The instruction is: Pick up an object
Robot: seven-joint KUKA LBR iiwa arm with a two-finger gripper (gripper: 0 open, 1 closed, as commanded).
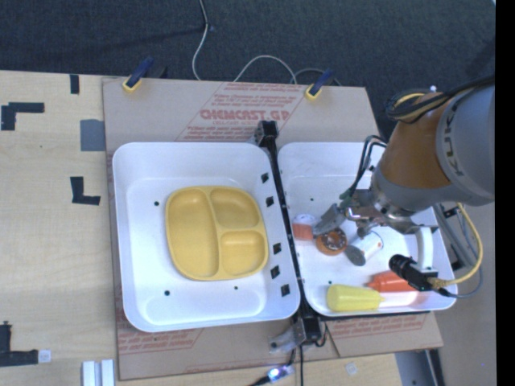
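Yellow divided plate (216, 233) lies in the left bin (133, 175), toward the frame's centre left. My claw (344, 233) is down in the right bin (322, 161), centre right of the frame, fingers spread apart and holding nothing. Just beside them sit a round brown-orange object (331, 242) and a small grey-white cylinder (362, 249). An orange-and-white piece (302, 227) lies left of those. A yellow object (352, 297) and a red-orange one (388, 282) rest along the bin's lower edge.

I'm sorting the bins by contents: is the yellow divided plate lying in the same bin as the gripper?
No, the yellow divided plate lies in the left bin, while the gripper is down in the right bin.
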